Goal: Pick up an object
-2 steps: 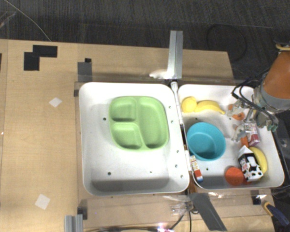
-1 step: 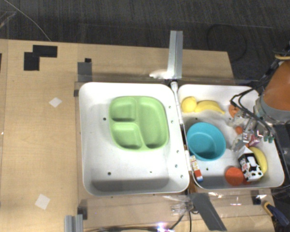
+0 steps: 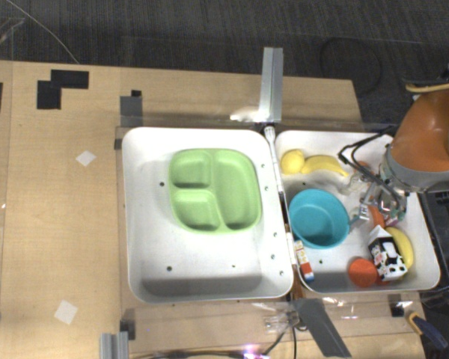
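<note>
On the wooden bench sit two white bins; gripper grip state indiscernible; dark floor behind.

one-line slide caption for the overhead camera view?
Gripper low in the right bin beside a blue bowl; green divided tray in the left bin.

A wooden bench bears two shallow white bins side by side, the left bin holding a light green divided tray that lies flat near its middle. A grey metal post stands at the far edge where the two bins meet, and black angular patches mark the bench top at the far left. Two small pale squares, perhaps tape, lie on the wood left of the bins.
</note>
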Action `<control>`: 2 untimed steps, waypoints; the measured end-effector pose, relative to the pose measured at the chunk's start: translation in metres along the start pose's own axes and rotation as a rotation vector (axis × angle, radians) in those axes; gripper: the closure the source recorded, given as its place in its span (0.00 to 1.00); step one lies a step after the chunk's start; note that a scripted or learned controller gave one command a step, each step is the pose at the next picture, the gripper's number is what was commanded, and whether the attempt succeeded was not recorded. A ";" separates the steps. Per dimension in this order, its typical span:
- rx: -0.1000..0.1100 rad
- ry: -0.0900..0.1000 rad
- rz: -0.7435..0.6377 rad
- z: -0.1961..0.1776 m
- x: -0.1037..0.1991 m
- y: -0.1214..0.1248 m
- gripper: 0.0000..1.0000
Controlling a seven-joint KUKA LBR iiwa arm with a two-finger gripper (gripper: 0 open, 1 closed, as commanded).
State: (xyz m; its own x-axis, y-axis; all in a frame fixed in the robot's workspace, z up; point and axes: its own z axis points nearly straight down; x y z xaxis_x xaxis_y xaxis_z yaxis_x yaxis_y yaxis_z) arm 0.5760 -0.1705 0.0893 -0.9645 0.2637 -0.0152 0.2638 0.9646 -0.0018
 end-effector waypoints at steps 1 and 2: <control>0.002 -0.001 0.189 -0.002 0.048 -0.011 0.00; -0.004 -0.002 0.360 -0.002 0.068 -0.027 0.00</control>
State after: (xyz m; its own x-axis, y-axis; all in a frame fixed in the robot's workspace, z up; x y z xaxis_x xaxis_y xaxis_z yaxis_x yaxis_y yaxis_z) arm 0.5035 -0.1782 0.0901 -0.8098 0.5865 -0.0161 0.5865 0.8099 0.0076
